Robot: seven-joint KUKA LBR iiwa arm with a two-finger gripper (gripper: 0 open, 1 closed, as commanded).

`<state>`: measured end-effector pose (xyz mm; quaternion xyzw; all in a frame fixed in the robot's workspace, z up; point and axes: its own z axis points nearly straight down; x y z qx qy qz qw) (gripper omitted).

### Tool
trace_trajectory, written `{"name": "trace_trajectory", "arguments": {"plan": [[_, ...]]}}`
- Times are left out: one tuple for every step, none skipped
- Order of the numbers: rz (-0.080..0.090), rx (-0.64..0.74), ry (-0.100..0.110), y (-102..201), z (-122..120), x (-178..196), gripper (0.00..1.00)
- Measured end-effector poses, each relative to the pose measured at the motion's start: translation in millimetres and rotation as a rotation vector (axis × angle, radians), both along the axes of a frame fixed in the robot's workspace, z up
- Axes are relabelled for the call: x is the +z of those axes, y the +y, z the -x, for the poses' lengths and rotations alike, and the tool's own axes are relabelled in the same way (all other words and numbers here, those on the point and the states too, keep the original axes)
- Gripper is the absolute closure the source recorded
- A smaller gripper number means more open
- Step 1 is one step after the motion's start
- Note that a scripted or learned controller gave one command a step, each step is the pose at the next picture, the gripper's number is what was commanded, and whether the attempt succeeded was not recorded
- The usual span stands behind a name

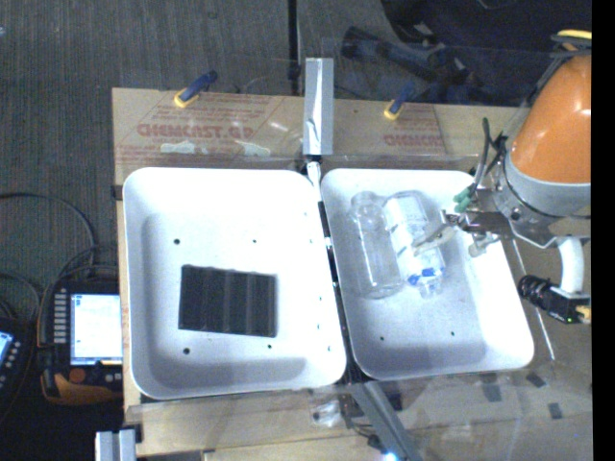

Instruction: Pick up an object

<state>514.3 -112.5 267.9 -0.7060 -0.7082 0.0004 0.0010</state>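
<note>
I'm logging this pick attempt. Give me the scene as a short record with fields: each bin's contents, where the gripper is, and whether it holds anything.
left bin: one flat black ribbed pad
right bin: two clear plastic bottles lying side by side, touching
gripper: above the right bin, reaching in from the right, at the nearer bottle's edge
grasp: cannot tell
arm: orange band above the wrist

We see arm (557,128) entering from right edge, upper half of view. Orange band sits high, grey collar below it, both large and close to camera. Wrist points left and slightly down. Gripper (444,230) extends leftward from wrist, thin fingers (430,237) reaching out at mid-height. We cannot judge finger gap: parts too small and blurred.
</note>
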Motion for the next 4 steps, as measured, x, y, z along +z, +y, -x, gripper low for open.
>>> {"name": "trace_trajectory", "arguments": {"plan": [[0.001, 0.136, -0.002, -30.8, -46.8, -59.5, 0.0], [0.001, 0.193, -0.007, -66.0, -38.2, -172.1, 0.0], [-0.001, 0.194, -0.007, -64.5, -38.6, -163.4, 1.0], [0.001, 0.159, -0.002, -12.2, -50.1, -85.0, 1.0]]}}
